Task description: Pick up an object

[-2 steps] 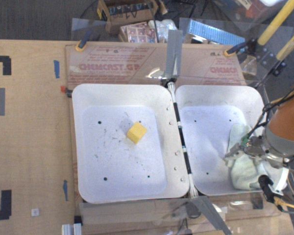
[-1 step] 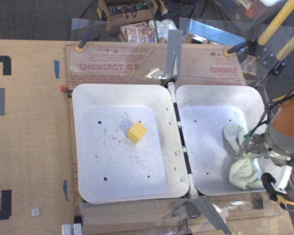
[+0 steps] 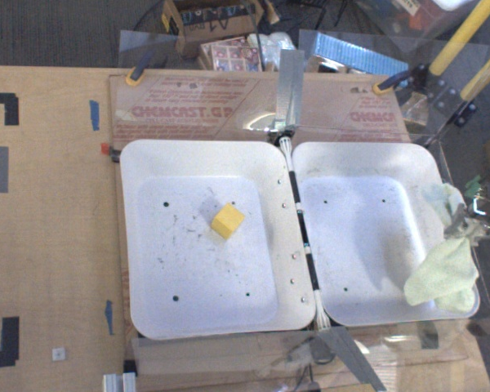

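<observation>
Plastic bins, foam-like block, soft cloth, on my wooden bench.

Both bins, left and right, look like smooth white plastic with a dull sheen; the left one's floor is scuffed with dark specks. The yellow block looks matt. The pale cloth over the right bin's right rim looks soft and fuzzy. The bench is matt light wood. A metal strip at the far side looks brushed.

End effector at far right edge, mostly out of frame, low over bench.
</observation>
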Controlling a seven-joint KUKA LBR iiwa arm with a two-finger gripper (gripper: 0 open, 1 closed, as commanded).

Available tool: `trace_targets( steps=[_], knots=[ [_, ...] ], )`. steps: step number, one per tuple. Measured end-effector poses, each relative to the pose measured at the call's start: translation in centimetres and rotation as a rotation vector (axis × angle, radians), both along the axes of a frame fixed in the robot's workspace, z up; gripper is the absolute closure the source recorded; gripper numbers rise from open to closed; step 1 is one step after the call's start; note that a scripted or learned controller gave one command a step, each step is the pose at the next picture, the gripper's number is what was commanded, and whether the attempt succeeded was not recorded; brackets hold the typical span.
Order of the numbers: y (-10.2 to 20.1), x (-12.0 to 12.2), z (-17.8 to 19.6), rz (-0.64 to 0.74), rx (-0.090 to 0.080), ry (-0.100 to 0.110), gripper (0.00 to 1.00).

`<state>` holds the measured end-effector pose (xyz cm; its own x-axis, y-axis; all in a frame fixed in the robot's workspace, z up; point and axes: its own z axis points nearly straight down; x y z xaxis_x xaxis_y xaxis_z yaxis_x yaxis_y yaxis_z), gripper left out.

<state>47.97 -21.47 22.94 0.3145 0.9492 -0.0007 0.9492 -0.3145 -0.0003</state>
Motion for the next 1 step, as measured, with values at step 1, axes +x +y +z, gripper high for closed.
trace_targets(
  steps=[1],
  knots=[
    [10.72, -0.02, -1.06, 0.372, 0.002, 0.002, 1.0]
  ],
)
